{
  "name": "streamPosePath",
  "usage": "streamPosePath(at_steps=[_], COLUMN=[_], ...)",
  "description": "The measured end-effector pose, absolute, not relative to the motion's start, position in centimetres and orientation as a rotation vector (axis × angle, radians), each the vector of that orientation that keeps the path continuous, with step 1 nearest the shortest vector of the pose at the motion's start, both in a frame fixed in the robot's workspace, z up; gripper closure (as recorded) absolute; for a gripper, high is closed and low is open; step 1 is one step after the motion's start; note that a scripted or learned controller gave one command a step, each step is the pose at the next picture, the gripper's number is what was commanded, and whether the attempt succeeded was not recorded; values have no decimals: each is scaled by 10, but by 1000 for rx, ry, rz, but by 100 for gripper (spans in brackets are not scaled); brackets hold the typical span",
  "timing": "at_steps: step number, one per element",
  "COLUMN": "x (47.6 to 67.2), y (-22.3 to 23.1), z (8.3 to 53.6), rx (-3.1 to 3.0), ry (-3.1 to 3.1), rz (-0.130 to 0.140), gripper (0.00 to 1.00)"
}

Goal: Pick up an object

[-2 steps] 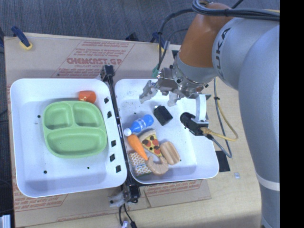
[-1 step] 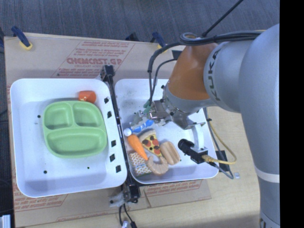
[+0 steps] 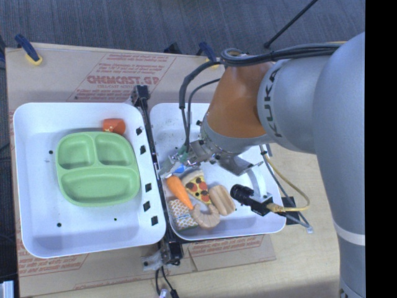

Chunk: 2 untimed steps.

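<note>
A cardboard-covered tabletop [image 3: 74, 73] printed in red stands on dark grey carpet [image 3: 93, 11] and carries two white bins. The left bin [image 3: 31, 228] holds a green divided plate [image 3: 97, 168] and a small orange item [image 3: 113, 126]. The right bin [image 3: 263, 225] holds a toy carrot [image 3: 179, 191], pizza slice [image 3: 197, 185], hot dog [image 3: 221, 200] and waffle [image 3: 179, 213], just below the gripper [image 3: 189, 156].

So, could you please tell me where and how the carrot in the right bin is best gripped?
Probably mid-body on the carrot, from straight above, closing across its narrow width. It lies flat and diagonal, with the bin wall on one side and the pizza slice close on the other.
</note>
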<state>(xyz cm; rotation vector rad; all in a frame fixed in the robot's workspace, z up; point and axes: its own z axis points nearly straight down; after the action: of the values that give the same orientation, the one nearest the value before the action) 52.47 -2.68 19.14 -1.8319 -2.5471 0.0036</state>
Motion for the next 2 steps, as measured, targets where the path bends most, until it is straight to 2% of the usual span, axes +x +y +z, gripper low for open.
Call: streamPosePath(at_steps=[2], x=[525], y=[-27], z=[191], rx=[-1832], ry=[-2548], rz=[4], gripper=[0])
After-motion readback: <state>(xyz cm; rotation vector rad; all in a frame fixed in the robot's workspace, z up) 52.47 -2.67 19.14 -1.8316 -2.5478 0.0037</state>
